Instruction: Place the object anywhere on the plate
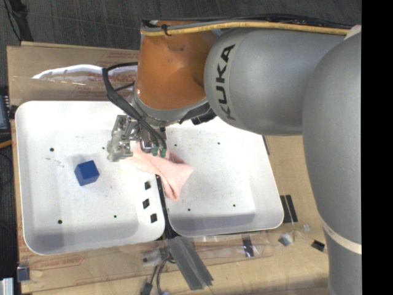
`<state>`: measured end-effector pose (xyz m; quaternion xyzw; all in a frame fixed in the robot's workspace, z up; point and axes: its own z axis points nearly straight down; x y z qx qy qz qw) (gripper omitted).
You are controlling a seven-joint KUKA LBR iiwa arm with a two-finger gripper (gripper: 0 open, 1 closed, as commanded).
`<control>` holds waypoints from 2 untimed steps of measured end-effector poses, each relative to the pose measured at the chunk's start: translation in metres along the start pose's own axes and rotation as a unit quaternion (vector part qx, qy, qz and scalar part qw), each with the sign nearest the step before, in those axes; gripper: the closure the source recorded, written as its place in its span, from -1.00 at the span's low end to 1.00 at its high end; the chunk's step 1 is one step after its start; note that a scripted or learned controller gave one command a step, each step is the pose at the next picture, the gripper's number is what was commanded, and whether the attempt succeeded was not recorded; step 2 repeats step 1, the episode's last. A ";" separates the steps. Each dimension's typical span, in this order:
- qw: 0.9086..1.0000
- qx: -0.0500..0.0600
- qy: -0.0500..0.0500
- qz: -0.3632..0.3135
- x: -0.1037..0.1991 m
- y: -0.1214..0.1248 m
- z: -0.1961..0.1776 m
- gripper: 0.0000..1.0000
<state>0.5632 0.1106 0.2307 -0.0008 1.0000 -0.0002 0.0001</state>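
Hovering low over the inner edge of the left shallow white bin (24, 165), just beside the divider: the hand (134, 141), under the grey arm with its orange band (169, 66). Cannot tell how far open it is, nor whether it has hold of anything; too much metal and cable bunched together at that spot.

Draped across the divider, mostly in the right white bin (245, 183): a crumpled pink cloth (172, 172), its upper end touching or just under the hand. Probably the task's thing, judging by where the hand sits. Well apart in the left bin, resting flat on the floor: a small blue cube (87, 172), the other candidate.

As for handling the pink cloth: likely very light, soft and limp, nothing fragile about it. Will sag and trail once lifted, and may catch on the bin wall it lies across. Best taken at a raised fold or bunched ridge near the upper end, pinching down into the fabric rather than at a flat edge, where only a thin layer would be caught and could slip free. Needs a good lift before any travel, so the hanging tail clears the rim. Should settle wherever released, without rolling or bouncing.

Beneath both bins: a brown table (55, 85).
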 end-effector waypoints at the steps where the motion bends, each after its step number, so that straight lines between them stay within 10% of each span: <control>1: 1.000 0.000 0.000 0.000 0.000 0.000 0.000 -1.00; 2: 1.000 0.000 0.000 0.000 0.000 0.000 0.000 -1.00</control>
